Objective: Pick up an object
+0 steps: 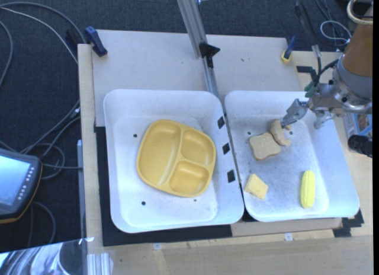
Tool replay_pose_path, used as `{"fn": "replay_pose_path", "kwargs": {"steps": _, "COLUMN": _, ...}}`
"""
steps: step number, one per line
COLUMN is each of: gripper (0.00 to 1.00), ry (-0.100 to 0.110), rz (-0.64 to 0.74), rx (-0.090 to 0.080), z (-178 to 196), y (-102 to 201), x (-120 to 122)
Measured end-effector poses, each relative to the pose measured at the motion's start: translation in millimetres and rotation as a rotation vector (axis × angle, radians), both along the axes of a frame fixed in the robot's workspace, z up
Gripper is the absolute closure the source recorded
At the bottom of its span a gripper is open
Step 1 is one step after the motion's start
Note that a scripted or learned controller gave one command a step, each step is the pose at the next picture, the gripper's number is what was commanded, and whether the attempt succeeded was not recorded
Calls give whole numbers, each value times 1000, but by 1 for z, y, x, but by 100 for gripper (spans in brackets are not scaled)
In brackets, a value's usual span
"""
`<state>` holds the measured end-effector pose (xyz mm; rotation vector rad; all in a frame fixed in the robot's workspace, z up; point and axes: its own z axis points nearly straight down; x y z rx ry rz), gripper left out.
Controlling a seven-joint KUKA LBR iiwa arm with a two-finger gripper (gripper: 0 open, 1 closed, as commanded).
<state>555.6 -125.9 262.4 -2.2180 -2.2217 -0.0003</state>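
End effector (305, 115) low at right, fingers spread apart.

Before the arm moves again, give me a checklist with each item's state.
1. Two-finger gripper over the right white bin: ok.
2. Something between the fingers: not ok; nothing shows there.
3. Nearest target, the tan rounded food piece, sits just beside the near finger: ok.
4. That piece is free of neighbours: not ok; it touches or overlaps the beige bread-slice toy.
5. Yellow corn cob and pale yellow cheese wedge lie apart: ok.
6. Yellow compartment plate in the left white bin, out of the way: ok.
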Motion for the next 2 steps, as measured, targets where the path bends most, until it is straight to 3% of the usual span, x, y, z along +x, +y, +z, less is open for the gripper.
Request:
{"fn": "replay_pose_path", "kwargs": {"steps": 1, "gripper": 0, "ry": -1, "rz": -1, "rx": 0, "z": 0, "y": 0, "x": 0}}
{"fn": "replay_pose_path", "kwargs": {"steps": 2, "gripper": 0, "ry": 5, "rz": -2, "rx": 0, "z": -44, "y": -5, "x": 1}}
